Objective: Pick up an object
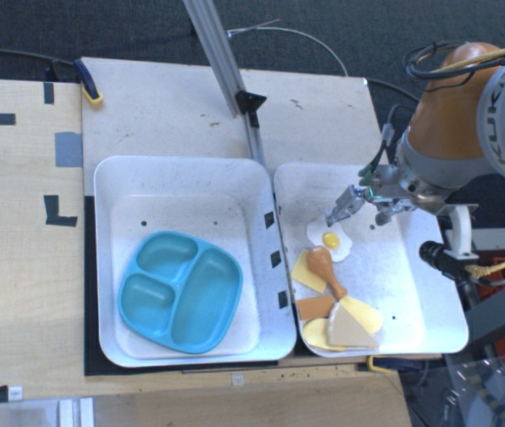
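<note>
Fried egg lies just below the fingertips, nothing gripped yet

Fried egg [332, 240], a flat white toy with a yellow yolk, rests on the floor of the right bin [430, 310], immediately beneath and a touch forward of the gripper [348, 205]. The fingers [341, 210] look slightly parted and slanted down toward it, with nothing between them; they are small and partly blurred, so how wide the gap is I can only estimate

Handling, as a judgement: it looks like light moulded plastic, stiff and smooth, so weight is no concern but slipping is. It sits almost flush with the bin floor, giving the fingertips very little edge to bite. The raised yolk is the best purchase, or a pinch across the thin rim if one fingertip can get under it

Further from the fingertips, toward the bin's near edge, a drumstick [325, 270] touches the egg's lower side, and beyond it lie pale yellow cheese slices [352, 320] and an orange wedge [315, 308] heaped together. The drumstick is thicker and rounder, an easier grasp across its shaft

Well off to the far side of the fingers, in the left bin [119, 185], sits a blue divided plate [181, 292], broad and shallow, awkward for two fingers except at its rim
</note>
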You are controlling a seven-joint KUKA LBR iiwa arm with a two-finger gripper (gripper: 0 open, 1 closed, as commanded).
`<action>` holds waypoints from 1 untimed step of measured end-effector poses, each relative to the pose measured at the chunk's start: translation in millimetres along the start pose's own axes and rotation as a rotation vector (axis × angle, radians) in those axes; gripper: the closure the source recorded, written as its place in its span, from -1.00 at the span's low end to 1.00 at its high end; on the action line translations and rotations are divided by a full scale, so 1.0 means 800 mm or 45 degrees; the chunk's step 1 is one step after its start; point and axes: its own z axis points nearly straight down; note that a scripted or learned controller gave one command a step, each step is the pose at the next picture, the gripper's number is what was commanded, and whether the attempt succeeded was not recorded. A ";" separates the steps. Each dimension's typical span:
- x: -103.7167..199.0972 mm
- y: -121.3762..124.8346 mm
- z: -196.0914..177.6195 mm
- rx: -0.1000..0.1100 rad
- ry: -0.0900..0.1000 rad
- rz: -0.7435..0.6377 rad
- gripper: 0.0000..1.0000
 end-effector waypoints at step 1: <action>0.091 -0.045 0.059 0.008 0.003 -0.006 -1.00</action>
